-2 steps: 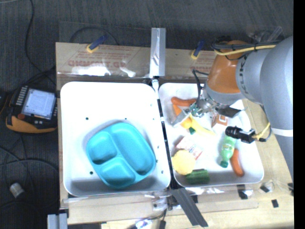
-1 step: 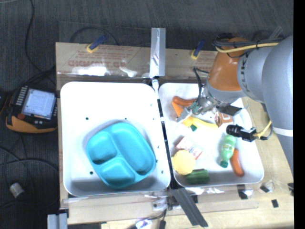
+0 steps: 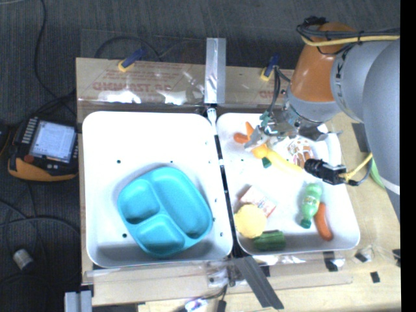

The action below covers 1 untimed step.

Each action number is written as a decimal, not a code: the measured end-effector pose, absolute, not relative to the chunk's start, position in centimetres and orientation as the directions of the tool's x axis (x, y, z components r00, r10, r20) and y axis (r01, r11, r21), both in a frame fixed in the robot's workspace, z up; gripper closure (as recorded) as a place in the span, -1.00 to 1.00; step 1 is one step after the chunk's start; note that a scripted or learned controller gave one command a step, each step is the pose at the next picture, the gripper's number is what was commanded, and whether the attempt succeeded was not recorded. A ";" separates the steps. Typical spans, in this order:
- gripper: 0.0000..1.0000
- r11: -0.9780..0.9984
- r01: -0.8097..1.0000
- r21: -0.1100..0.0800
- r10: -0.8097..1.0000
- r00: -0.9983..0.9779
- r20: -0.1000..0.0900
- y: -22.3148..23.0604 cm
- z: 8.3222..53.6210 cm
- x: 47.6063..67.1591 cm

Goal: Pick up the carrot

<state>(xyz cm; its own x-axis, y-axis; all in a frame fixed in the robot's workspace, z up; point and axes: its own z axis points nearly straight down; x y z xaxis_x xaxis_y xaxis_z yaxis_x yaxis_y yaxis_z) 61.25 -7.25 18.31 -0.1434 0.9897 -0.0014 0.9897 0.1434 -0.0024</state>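
White bins: two, side by side on the bench (image 3: 91, 70). Left bin (image 3: 104, 135) holds one blue divided plate (image 3: 164, 209), three compartments.

Right bin (image 3: 338, 239) count, placed relative to the banana (image 3: 281, 159), which lies near the bin's middle-top:
- 1 carrot (image 3: 241, 137), small orange piece, up-left of the banana, near the bin's top-left corner, lying flat on the floor of the bin.
- 1 green bottle (image 3: 309, 205), below-right of the banana.
- 1 orange sausage-like piece (image 3: 323, 226), just right of the bottle's lower end.
- 1 yellow round fruit (image 3: 250, 221), below-left of the banana.
- 1 small red-and-white packet (image 3: 259, 202), touching the yellow fruit's top.
- 1 dark green vegetable (image 3: 268, 240), at the bottom wall, just below the yellow fruit.
- 1 white patterned item (image 3: 301, 151), just right of the banana; can't tell what it is.

Arm comes in from the top right, orange band over the bin's top edge, wrist pointing down-left. Claw (image 3: 260, 133) sits just above the banana's upper end and just right of the carrot. Can't tell whether the claw is open or closed. Carrot is not in it.
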 end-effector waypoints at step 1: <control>1.00 0.149 0.989 -0.003 0.989 -0.149 -0.004 -8.8 18.3 60.9</control>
